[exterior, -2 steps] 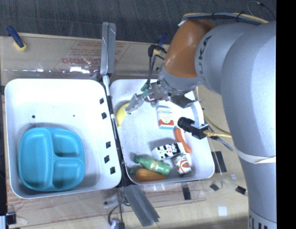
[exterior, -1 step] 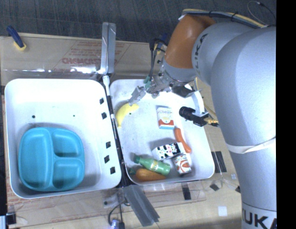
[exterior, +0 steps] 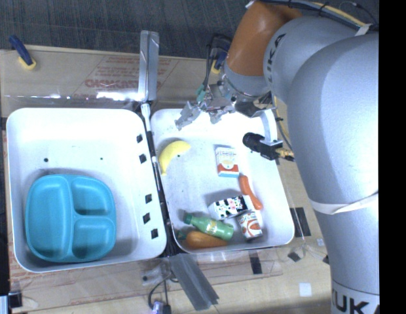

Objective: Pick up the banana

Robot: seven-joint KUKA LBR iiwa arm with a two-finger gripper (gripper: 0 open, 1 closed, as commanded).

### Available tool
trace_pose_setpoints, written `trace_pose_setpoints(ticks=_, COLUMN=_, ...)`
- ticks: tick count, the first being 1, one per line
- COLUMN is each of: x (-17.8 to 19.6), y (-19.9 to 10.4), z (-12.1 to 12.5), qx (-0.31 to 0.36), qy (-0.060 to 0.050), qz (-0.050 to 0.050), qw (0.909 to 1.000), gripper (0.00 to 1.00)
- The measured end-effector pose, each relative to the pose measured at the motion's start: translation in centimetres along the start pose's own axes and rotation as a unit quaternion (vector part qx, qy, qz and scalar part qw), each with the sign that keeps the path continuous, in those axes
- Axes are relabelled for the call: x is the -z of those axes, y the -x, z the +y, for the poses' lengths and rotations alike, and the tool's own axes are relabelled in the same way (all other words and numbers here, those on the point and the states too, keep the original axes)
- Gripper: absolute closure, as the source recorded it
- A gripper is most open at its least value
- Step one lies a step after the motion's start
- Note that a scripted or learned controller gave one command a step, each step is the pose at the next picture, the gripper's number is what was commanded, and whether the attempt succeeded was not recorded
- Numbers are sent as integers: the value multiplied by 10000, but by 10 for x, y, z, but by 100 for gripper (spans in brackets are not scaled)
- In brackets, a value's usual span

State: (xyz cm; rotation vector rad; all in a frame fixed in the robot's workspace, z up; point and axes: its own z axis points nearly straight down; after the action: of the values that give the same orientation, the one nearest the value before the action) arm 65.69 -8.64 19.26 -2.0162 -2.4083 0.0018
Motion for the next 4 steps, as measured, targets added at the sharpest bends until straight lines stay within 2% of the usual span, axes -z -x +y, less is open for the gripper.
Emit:
trace_pose_setpoints(ticks=1, x=-102, y=14, z=-3, qx=-135, qy=-10, qz=5, qw=9999, gripper=0)
trace_pose_setpoints(ticks=2, x=-101, y=2, z=-28, qx=529, qy=-8, qz=8, qw=9986, gripper=0)
trace_pose_setpoints(ticks=3, x=-101, y=1, z=-65, qx=1412, qy=-6, qz=8, qw=9900, gripper=0)
trace_pose_setpoints(ticks=4, x=-101, y=-3, z=-100, qx=1375, qy=-6, qz=6, qw=9905, gripper=0)
